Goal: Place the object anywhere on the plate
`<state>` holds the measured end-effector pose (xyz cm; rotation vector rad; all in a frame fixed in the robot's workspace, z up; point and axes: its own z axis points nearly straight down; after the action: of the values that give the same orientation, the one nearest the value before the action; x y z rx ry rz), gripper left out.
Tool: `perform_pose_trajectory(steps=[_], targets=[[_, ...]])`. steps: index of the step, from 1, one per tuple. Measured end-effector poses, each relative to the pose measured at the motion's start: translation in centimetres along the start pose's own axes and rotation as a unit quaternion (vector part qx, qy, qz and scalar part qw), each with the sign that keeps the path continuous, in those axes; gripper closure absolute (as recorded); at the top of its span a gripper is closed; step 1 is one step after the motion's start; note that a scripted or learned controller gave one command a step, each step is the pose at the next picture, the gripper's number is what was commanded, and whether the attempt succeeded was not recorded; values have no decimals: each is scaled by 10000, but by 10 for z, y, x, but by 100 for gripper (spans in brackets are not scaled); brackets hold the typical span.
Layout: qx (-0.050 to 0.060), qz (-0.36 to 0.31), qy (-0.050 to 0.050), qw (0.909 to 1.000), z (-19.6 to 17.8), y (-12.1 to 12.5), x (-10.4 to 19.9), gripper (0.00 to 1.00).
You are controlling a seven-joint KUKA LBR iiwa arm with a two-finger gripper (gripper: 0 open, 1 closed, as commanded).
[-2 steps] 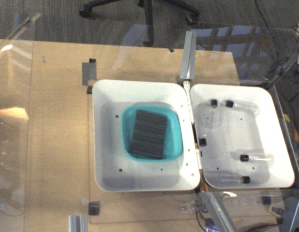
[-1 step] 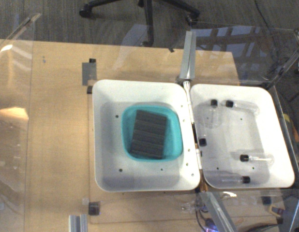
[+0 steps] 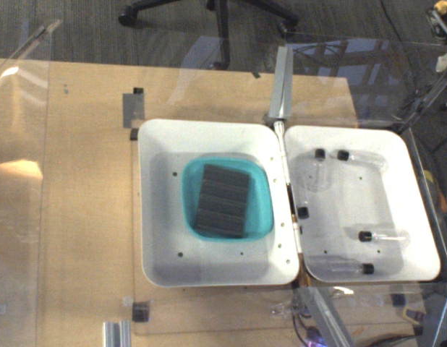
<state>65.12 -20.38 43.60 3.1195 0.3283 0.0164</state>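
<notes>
A dark grey ribbed rectangular block [image 3: 223, 199] lies flat on a teal plate [image 3: 263, 207] in the left white bin [image 3: 160, 215]. The block sits near the plate's middle, its long side running front to back and slightly tilted.
The right bin [image 3: 404, 194] holds several clear tubes with black caps, such as the one at the front [image 3: 379, 236] and a pair near the back [image 3: 332, 154]. A metal divider post [image 3: 281, 85] rises behind the bins. An office chair base [image 3: 216, 6] stands on the carpet beyond the bench.
</notes>
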Motion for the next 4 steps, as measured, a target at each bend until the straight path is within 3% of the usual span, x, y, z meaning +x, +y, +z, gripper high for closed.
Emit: perform_pose_trajectory(steps=[2,3,4], targets=[[12,10,-5,10000,1,2,10,0],[9,9,-11,10000,-1,-6,-32,0],[3,5,1,10000,0,3,13,0]])
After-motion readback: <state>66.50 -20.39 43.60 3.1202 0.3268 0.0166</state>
